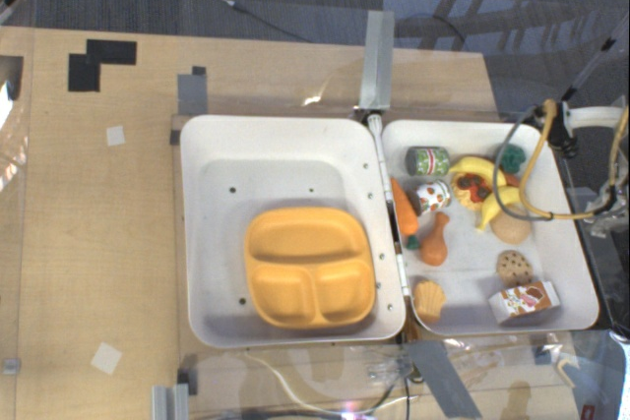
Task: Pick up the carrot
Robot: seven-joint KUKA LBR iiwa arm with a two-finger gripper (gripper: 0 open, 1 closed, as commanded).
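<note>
1. Camera view, the task's thing: the carrot [401, 209] lies in the right bin [581, 302], hard against that bin's left wall, a little above the middle of the frame's height. Its long axis runs nearly top to bottom of the frame, and the green end looks to be the lower one, tipped slightly rightward.
2. Camera view, neighbours: a small can [433, 197] sits just beside the carrot on its right, and a drumstick [436, 241] lies near the lower end. A green tin [427, 160] stands above them, and a banana [479, 184] lies further right. The left bin [197, 241] holds a yellow divided plate [310, 266].
3. Camera view, the deciding relation: since the arm comes in from the right of the frame, the carrot lies leftward of it, across the whole width of the right bin and beyond the other toys. I judge a grasp would best close across the short axis, left to right, with the wall leaving little room on one side.
4. Camera view, the gripper: I cannot tell how wide it stands, nor whether it holds or touches anything. Nothing grips the carrot, so the pick is not yet done.
</note>
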